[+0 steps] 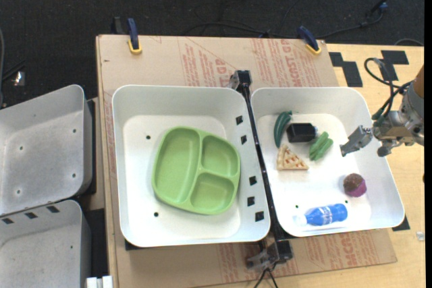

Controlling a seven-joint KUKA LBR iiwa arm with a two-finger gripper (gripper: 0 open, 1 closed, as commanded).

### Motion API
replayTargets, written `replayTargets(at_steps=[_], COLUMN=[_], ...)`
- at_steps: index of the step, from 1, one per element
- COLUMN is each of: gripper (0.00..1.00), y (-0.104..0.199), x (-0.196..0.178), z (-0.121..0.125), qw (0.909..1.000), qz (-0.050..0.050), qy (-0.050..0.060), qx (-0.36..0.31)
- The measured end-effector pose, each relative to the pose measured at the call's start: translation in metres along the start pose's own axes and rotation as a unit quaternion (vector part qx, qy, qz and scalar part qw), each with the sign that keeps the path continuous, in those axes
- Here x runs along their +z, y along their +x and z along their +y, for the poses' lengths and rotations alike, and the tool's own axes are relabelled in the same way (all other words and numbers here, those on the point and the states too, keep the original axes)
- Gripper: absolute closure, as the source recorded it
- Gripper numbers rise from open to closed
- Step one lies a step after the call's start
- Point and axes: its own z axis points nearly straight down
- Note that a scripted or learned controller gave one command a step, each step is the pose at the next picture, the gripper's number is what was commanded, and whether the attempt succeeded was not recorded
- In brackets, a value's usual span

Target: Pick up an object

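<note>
While the gripper (368, 139) hangs over the right bin's (378, 193) right rim, can't tell its opening, nothing visibly gripped, purple ball (354, 184) sits just below

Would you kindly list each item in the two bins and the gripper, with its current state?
Green divided plate: flat in the left bin, nothing on it.
Blue bottle: on its side, right bin.
Pizza slice toy: lying flat.
Black block: resting between two green pieces.
Dark green pepper: lying.
Green pods: lying.
Purple object: resting apart.
Gripper: over the right bin's right side, holding nothing.
</note>
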Motion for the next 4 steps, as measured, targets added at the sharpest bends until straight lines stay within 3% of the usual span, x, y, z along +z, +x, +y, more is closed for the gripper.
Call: replayTargets(at_steps=[1, 4], gripper=[0.0, 0.0], y=[0.0, 0.004], x=[-0.005, 0.156], z=[0.002, -0.001], qw=[1.0, 1.0], qz=[-0.001, 0.0], qy=[-0.005, -0.003], qx=[-0.002, -0.001])
